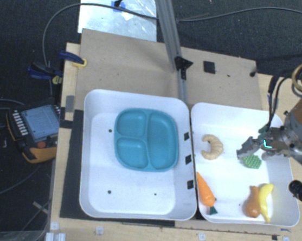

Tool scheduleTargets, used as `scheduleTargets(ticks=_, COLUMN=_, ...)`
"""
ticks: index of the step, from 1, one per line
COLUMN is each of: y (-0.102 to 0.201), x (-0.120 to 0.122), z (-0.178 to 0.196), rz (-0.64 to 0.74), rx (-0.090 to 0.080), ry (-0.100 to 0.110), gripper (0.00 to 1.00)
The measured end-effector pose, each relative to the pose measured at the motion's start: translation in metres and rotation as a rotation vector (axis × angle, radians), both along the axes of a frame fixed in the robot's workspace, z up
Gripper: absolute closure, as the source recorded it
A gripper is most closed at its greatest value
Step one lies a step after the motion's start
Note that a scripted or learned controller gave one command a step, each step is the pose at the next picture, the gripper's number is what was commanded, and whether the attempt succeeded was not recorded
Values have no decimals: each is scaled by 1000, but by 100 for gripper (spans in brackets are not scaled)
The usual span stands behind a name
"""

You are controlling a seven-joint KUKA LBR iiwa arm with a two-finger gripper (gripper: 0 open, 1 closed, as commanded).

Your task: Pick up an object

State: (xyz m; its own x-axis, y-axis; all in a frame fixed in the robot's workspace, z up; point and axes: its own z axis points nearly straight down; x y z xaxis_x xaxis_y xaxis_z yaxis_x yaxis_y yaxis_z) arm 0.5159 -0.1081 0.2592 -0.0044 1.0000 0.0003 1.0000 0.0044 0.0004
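Note:
The right bin (238, 120) holds a tan croissant (212, 146), a carrot (205, 191) at its left wall, a green leafy piece (252, 162), and an orange pear-like piece (253, 202) beside a yellow banana (265, 200). My gripper (252, 147) hangs over the right bin's right side, just above and touching or nearly touching the green piece. Nothing shows between its fingers.
The left bin (91, 183) carries a blue divided plate (146, 138). A grey pole (170, 29) slants across the back of the bench. Clamps (48, 69) and a small device (35, 130) lie off the bench's left side.

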Motion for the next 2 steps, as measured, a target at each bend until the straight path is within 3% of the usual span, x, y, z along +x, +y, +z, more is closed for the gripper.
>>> scheduleTargets(ticks=1, y=0, x=0, z=1, rz=0, rx=0, ry=-2, gripper=0)
scheduleTargets(ticks=2, y=-3, x=-3, z=-61, rz=-3, rx=0, ry=5, gripper=0)
